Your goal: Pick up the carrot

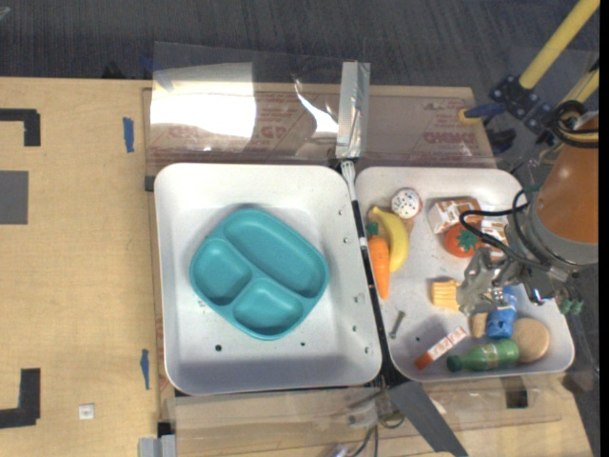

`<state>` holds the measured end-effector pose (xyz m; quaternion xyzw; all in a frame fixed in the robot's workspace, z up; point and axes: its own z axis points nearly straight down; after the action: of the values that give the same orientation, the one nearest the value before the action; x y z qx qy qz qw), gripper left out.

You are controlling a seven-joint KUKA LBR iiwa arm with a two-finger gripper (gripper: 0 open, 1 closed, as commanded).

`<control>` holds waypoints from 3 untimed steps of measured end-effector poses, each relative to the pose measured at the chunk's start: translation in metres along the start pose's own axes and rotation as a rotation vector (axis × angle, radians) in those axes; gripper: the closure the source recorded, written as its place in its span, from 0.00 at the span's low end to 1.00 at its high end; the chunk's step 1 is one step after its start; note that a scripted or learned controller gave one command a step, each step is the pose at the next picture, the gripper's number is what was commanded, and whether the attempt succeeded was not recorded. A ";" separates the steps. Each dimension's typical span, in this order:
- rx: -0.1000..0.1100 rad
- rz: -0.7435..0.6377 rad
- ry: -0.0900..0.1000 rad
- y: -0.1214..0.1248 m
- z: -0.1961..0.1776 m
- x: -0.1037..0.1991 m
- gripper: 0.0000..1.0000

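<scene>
Seen from above, l. to r.: a plywood counter (76, 255) marked w/ black tape corners and bits of blue tape carries two shallow white bins side by side. The left bin (181, 350) holds a teal divided plate (259, 270) w/ three compartments, lying roughly at its center. Behind the bins, a clear plastic sheet (247, 112) rises at the back edge. The right bin (419, 360) is crowded. The carrot (380, 263), orange w/ a green top, lies along the bin's left wall, pointed end toward the camera, touching a banana (392, 234) just to its right. A small white dotted ball (406, 202) sits beyond the banana near the far wall. Farther right are a small carton (447, 214), a tomato-like red piece (461, 240) and a yellow wedge (444, 293). Near the front wall lie a red-and-white tube (442, 347), a green bottle (487, 354) on its side, a blue block (500, 324) and a tan round item (533, 339). The gripper (483, 291) hangs over the bin's right half, just beside the yellow wedge and well apart from the carrot; whether its fingers are spread or pressed together can't be told amid the clutter. The arm's orange band (577, 198) shows at far right.
</scene>
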<state>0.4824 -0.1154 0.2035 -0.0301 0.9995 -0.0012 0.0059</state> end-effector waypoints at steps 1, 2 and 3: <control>-0.001 0.243 0.003 0.000 0.115 -0.034 1.00; -0.001 0.522 0.002 0.033 0.017 -0.057 1.00; -0.002 0.410 -0.005 0.076 -0.096 -0.018 1.00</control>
<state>0.4944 -0.0382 0.2992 0.1738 0.9847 0.0012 0.0084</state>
